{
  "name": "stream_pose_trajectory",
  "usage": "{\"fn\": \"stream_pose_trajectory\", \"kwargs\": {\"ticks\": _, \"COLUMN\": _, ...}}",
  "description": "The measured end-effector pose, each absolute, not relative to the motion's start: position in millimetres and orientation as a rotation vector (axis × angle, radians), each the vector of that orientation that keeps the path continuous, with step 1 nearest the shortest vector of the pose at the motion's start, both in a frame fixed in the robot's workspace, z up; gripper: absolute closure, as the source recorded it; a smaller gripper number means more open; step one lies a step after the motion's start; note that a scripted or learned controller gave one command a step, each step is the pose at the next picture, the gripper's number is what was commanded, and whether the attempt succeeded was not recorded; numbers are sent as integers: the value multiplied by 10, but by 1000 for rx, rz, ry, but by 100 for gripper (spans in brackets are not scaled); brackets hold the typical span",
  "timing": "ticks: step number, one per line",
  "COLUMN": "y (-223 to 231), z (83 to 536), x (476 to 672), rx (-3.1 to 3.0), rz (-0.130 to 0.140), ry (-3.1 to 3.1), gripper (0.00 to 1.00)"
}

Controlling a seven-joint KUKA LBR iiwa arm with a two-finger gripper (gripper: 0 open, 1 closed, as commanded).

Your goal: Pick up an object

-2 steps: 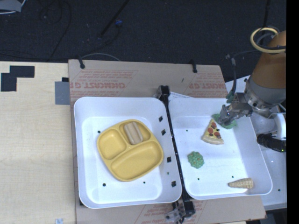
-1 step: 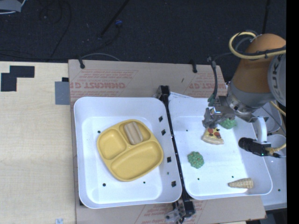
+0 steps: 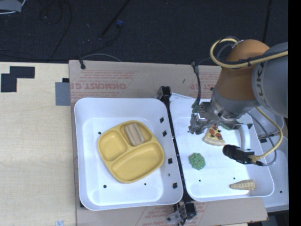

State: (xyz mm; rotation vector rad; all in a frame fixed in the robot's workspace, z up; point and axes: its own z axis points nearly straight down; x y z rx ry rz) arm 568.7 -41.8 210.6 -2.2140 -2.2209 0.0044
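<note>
We see two shallow white bins side by side on a cardboard sheet printed with reversed red lettering. The left bin holds a yellow divided tray with three compartments, lying at a slant; in its upper right compartment rests a tan, hot-dog-like piece, while the other two compartments show bare yellow plastic. The right bin holds three loose toy foods. A pizza slice, pale crust with red and yellow topping, lies just beneath the arm's wrist. A green, knobbly broccoli floret sits below and left of it, well apart from the bin's walls. A cream-coloured ridged cone, perhaps an ear of corn, lies near the lower right corner.

The gripper hangs low over the upper part of the right bin, just left of the pizza slice; its dark metal parts merge together from this angle, so we cannot tell how it is set, and we see nothing between its parts. Above it the arm swells into a smooth orange band and grey shell, with yellow and black cables looping around it.

A black bracket runs along the seam between the bins. The cardboard lies on a light wood-grain bench bearing black and grey square marks, and behind it the floor is dark, strewn with cables.
</note>
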Motion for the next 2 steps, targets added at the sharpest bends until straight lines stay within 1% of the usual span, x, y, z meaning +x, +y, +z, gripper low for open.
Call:
{"fn": "stream_pose_trajectory", "kwargs": {"ticks": 1, "y": 84, "z": 2064, "x": 5617, "rx": -2215, "rz": 5, "ry": -2221, "gripper": 100}}
{"fn": "stream_pose_trajectory", "kwargs": {"ticks": 2, "y": 608, "z": 2037, "x": 5508, "rx": -2216, "rz": 6, "ry": -2220, "gripper": 100}}
